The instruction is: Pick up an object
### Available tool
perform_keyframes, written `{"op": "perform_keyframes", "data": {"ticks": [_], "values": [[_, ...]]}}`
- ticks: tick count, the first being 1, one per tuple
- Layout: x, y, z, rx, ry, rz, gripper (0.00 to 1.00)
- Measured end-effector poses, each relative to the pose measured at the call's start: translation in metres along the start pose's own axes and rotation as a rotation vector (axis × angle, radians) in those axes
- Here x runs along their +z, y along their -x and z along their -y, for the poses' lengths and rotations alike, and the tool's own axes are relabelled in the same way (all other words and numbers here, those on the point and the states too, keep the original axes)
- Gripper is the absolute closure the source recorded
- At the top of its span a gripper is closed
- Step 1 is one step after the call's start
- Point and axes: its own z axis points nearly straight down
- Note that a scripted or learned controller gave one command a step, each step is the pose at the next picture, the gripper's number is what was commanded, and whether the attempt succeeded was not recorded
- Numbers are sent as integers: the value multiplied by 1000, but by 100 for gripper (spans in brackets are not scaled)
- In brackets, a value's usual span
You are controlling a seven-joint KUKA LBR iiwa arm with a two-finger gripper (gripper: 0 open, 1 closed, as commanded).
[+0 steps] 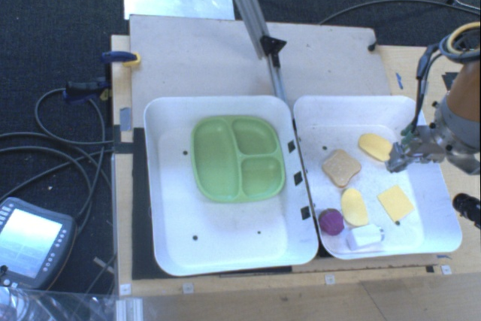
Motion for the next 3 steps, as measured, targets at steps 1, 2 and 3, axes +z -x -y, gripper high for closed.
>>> {"op": "perform_keyframes", "data": {"ticks": [1,2,3], "values": [[-9,-44,-34,-5,-2,-3,100],[-15,-90,-66,-6,-3,-3,100],[-14,-128,-89,-4,-4,-3,100]]}}
